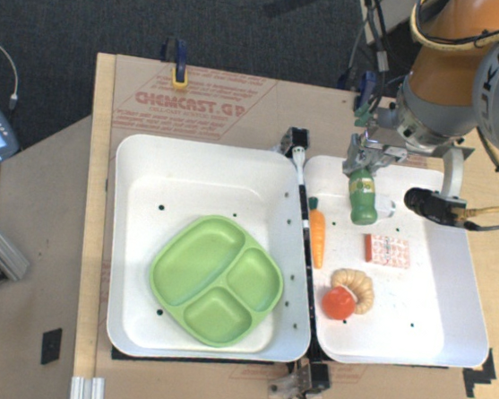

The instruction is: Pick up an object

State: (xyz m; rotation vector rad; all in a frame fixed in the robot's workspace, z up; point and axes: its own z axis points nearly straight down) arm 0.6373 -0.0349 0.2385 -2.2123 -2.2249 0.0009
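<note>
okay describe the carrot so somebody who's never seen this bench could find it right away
Look in the right bin, the one without the green divided plate. The carrot lies along that bin's left wall, beside the seam between the two bins. It is the thin orange stick with a green tip, unlike the round red tomato and the green bottle.

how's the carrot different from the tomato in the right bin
The carrot is orange, long and tapered; the tomato is red and round. The carrot lies lengthwise against the right bin's left wall; the tomato sits further in, touching a tan ridged pastry. The carrot has a green tip at its far end. Both lie loose in the same bin, apart from the hand.
</note>
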